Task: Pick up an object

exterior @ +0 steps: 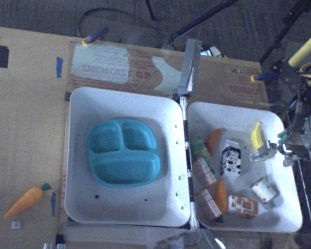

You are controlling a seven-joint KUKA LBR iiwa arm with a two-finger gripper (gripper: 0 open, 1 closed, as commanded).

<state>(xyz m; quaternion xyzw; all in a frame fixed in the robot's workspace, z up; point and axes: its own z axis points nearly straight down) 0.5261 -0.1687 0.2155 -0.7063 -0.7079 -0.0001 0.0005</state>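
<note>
The metal claw (271, 150) hangs low at the right bin's (292, 218) far-right side, arm reaching in from the right; whether it's wide or narrow, I can't tell. Nearest candidate: the small yellow plastic banana (257, 135) just beside it, long axis running near-to-far, slightly tilted, likely the target.
</note>
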